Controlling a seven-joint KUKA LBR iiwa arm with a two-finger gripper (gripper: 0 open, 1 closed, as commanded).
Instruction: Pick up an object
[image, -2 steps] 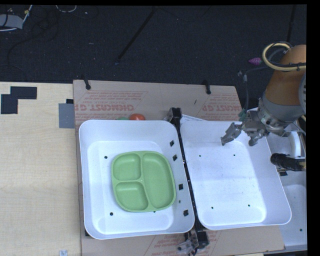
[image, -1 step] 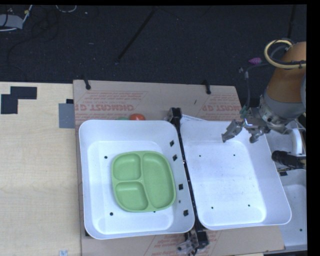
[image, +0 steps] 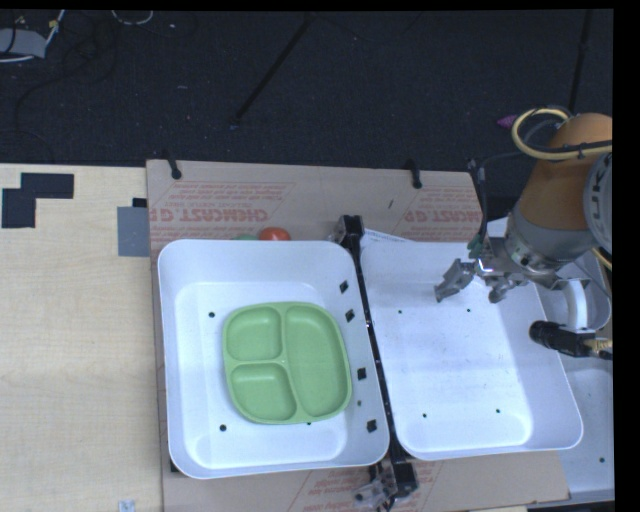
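Green plate (image: 287, 362) lies untouched; claw (image: 478, 285) hangs spread above the right bin (image: 470, 400).

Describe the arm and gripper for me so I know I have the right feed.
The arm is grey with a broad orange band above the wrist. A yellowish cable loop sits at its top. The gripper is grey metal with two slim fingers. A black cylindrical part sticks out below it.

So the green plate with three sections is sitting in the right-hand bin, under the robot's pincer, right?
Not quite. The camera view shows the green three-section plastic plate in the left white bin. The pincer hangs over the right white bin, away from the plate.
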